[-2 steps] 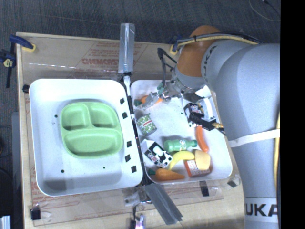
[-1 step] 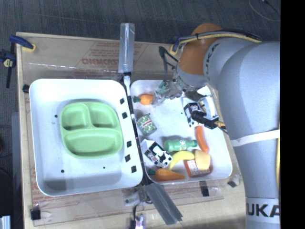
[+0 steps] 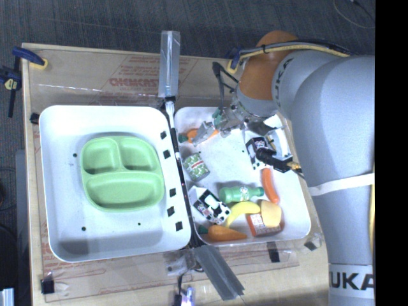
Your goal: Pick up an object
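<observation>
My gripper (image 3: pixel 213 130) reaches down into the far left corner of the right bin (image 3: pixel 294 229), just right of a small orange piece (image 3: pixel 191 134) by the bin wall. Below it lies a green and white packet (image 3: pixel 196 164). Further toward the front lie a green bottle (image 3: pixel 241 192), a yellow banana (image 3: pixel 237 213), a carrot (image 3: pixel 226 233), a black and white cow-patterned item (image 3: pixel 212 206), an orange and white box (image 3: pixel 265 220) and a red-orange stick (image 3: pixel 270 185). A black and white item (image 3: pixel 260 150) sits under the wrist.
The left bin (image 3: pixel 57 234) holds a green divided plate (image 3: pixel 122 171). A grey divider bar (image 3: pixel 169 62) runs between the bins. The big grey arm (image 3: pixel 331 120) covers the right side of the bench.
</observation>
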